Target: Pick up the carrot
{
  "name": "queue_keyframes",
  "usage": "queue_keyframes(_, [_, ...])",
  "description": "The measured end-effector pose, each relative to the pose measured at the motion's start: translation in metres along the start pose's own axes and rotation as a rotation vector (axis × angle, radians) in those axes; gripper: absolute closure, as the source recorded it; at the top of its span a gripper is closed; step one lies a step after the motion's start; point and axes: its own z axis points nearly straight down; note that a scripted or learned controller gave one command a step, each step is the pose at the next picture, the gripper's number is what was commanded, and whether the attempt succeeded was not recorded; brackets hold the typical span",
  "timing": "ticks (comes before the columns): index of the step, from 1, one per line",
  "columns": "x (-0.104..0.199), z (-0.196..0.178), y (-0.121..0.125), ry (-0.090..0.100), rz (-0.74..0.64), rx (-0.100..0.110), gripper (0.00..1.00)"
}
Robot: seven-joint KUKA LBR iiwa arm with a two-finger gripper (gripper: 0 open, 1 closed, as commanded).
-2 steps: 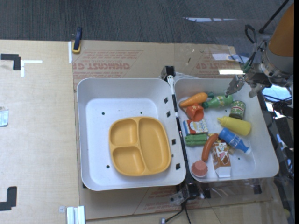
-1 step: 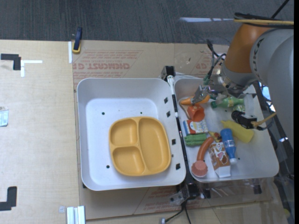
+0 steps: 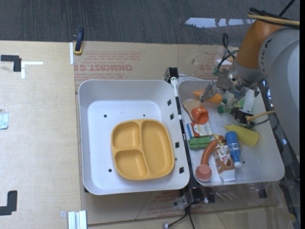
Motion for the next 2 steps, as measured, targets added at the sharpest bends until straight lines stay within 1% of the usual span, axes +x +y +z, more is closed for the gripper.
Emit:
queue_keyframes(1, [-0.0043,-0.0090,0.0020,-0.015,-0.002,-0.017,1.00])
queue_keyframes(2, [-0.0042,-0.0088,0.0018,-0.015,-0.003,-0.016,0.00])
